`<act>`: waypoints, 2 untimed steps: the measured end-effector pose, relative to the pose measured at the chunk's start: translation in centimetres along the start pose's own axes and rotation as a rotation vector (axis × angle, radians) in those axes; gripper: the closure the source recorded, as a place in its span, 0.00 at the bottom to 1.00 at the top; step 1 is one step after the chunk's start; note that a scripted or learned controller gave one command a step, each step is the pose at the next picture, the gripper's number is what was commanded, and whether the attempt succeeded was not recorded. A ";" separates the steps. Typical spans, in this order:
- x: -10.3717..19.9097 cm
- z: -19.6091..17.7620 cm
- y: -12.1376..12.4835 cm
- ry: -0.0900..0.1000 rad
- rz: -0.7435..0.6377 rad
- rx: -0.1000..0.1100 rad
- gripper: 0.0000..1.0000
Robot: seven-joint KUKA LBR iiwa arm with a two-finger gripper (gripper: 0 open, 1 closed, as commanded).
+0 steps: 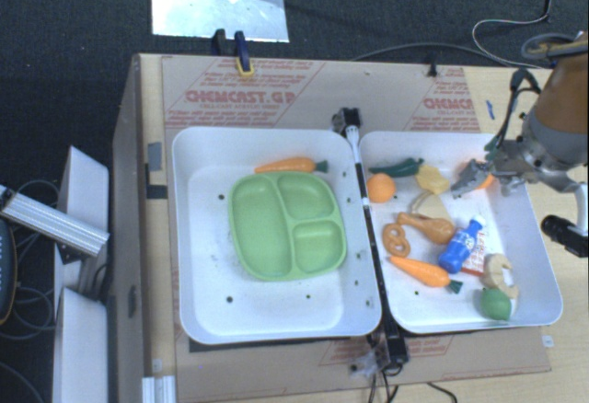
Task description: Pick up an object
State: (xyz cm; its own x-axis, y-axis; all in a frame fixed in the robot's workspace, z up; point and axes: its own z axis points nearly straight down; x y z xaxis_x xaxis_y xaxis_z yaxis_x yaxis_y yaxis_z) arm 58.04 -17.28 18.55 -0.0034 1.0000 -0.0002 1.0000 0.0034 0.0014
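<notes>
My gripper (466, 179) hangs over the back right part of the right bin (538, 249), pointing left, with its fingers (459, 187) spread open. A small orange piece (486, 180) shows just behind the fingers; whether it touches them cannot be told. Close to the left of the gripper lie a yellow lemon-like toy (432, 178) and a dark green vegetable (398, 166). Further forward are an orange ball (381, 187), a tan drumstick (428, 226), a pretzel (397, 238), a carrot (423, 271), a blue bottle (459, 247) and a green fruit (495, 304).
The left bin (207, 300) holds a green divided plate (286, 224) and a carrot (290, 166) behind it. A black rail (363, 208) runs between the bins. The arm's grey body with its orange band (560, 102) stands over the bench's right edge.
</notes>
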 end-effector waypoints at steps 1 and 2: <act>2.2 5.7 -3.0 0.001 0.002 0.003 0.00; 2.5 9.7 -2.4 -0.005 0.002 -0.011 0.00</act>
State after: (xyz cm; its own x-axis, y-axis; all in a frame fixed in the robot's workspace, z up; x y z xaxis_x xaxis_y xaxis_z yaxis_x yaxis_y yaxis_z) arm 55.60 -14.75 8.89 -0.0009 1.0000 -0.0051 0.9999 0.0009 0.0122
